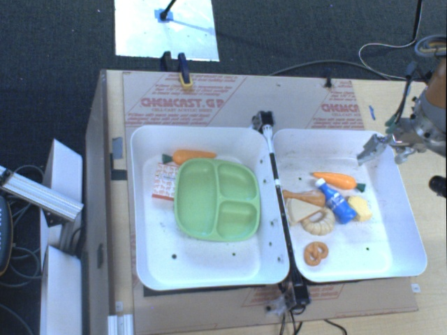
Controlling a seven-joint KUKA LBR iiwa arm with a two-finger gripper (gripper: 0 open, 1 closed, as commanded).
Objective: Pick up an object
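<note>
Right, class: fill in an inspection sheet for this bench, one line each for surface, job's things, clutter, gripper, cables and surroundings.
Surface: bench bearing two white bins, left bin and right bin, side by side.
Job's things: right bin holds a carrot, blue bottle, yellow piece, bread slice and pretzel, mostly bunched together.
Clutter: left bin holds a green tray, a second carrot and a small packet beside it.
Gripper: gripper above the right bin's far right corner, apart from the items.
Cables: cable at upper right.
Surroundings: dark carpet, pale floor panel.
</note>
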